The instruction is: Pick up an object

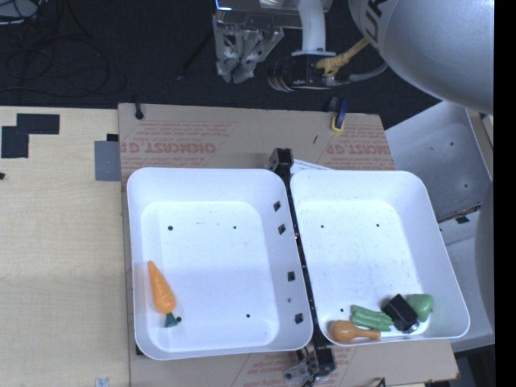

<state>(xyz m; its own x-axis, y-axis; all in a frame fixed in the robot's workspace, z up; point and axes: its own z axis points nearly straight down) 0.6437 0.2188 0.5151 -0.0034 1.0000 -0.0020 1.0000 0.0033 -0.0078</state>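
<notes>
Nearest to where I am standing, four small things are lying bunched in the near right corner of the right bin (427,208): a tan pear-shaped piece (352,331), a green pod (371,318), a black block (401,312) and a green lump (420,304), all touching or just beside one another. Over in the left bin (141,216), a toy carrot (161,290) is lying alone by the left wall, its long axis running nearly front to back, leafy tip toward me.

Either could serve as the thing to pick. The pincer (239,55) is hanging well apart from all of them, high beyond the far edge of the desk (56,240), so everything is sitting toward me from it. The carrot is lying down and slightly left of it; the cluster down and to the right.

Whether the pincer is standing wide or narrow, I cannot tell; nothing is showing between its tips.
</notes>
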